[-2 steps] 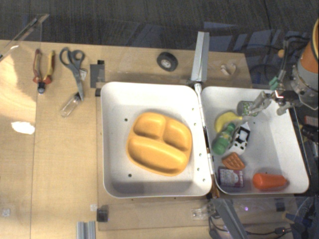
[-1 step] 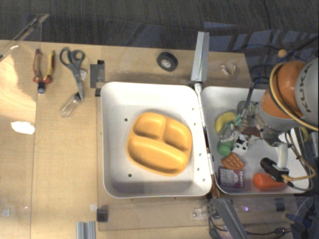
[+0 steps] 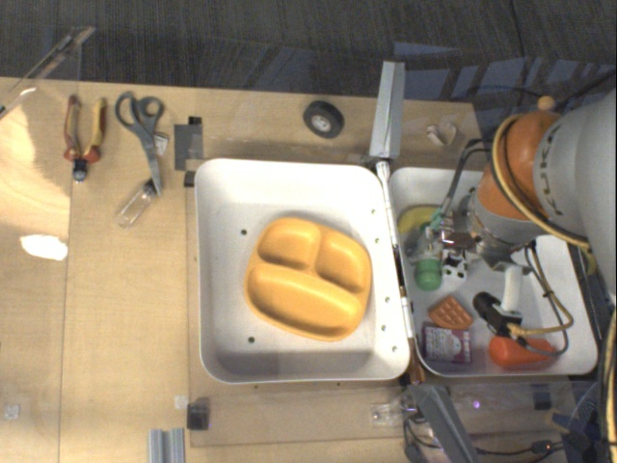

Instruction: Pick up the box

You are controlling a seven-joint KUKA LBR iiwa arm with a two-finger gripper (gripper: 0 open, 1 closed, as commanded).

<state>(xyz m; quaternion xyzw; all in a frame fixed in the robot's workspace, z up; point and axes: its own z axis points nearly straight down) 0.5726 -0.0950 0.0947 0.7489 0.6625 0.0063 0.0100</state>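
Camera view puts the tool (image 3: 445, 244) low in the right bin (image 3: 578, 360); its state cannot be told. It should centre over the box (image 3: 447, 341) before descending.

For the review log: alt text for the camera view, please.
A grey arm's claw hangs over the right white bin, above a small purple box, orange carrot-shaped toy and green bottle. The left white bin holds a big yellow moulded plastic piece.
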